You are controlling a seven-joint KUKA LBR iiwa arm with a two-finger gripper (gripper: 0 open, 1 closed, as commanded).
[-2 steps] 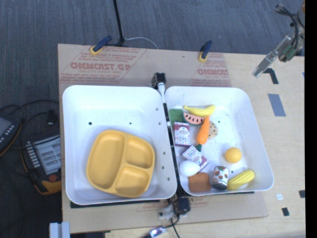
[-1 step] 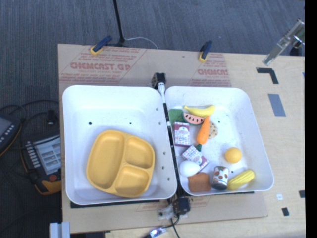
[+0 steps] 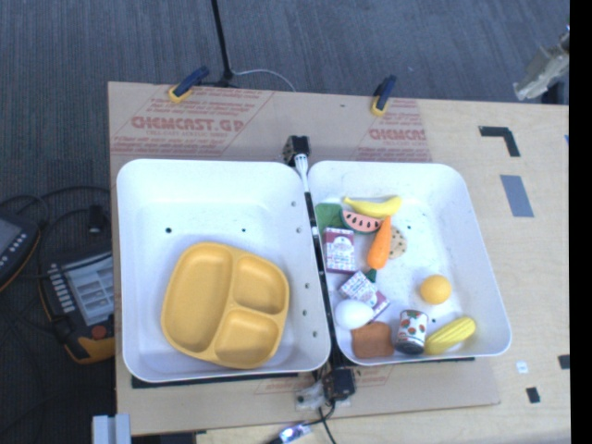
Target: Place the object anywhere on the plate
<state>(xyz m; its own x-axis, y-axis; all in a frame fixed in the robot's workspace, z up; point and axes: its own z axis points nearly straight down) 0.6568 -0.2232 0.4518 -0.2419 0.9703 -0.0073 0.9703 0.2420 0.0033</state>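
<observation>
Pre-grasp stage, I judge. Yellow three-compartment plastic plate (image 3: 226,303) sits bare in the left white bin (image 3: 139,192); candidate toy foods, e.g. the orange carrot (image 3: 380,241), lie in the right white bin (image 3: 481,248). Gripper state: cannot tell. Next: pick one item.

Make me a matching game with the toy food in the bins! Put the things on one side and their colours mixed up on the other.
Things:
1. plate
2. carrot
3. egg
4. watermelon slice

Colours:
A. white
B. red with a green rind
C. yellow
D. orange with a green top

Pairs: 1-C, 2-D, 3-A, 4-B
</observation>
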